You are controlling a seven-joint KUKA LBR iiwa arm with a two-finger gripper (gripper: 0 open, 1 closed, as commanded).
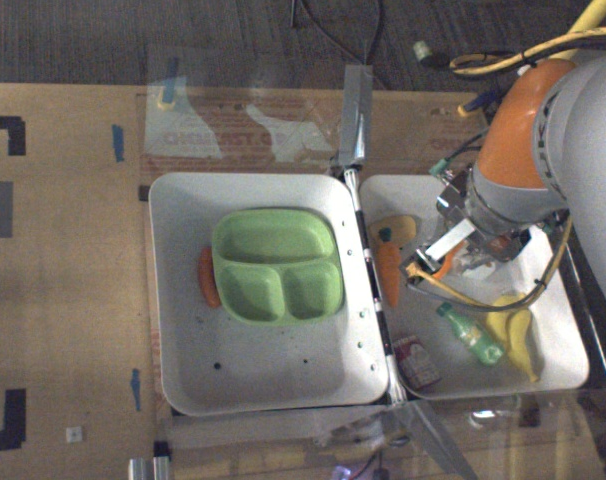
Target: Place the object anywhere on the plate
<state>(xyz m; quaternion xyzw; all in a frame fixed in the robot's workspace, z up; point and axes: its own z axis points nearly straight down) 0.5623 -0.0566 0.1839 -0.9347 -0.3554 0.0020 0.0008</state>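
Over the right bin (575, 363) your gripper (423, 268) hovers beside the carrot (389, 273), whether spread or pinched you cannot tell, nothing visibly held, while the green plate (278, 264) in the left bin (183, 298) awaits, so picking and placing both remain.

Pale wooden tabletop (73, 298), with black tape marks (5, 133) along its left edge and blue tape bits (118, 143) nearer its middle. Beyond its far edge, dark grey carpet (133, 23) crossed by a black cable (333, 18).
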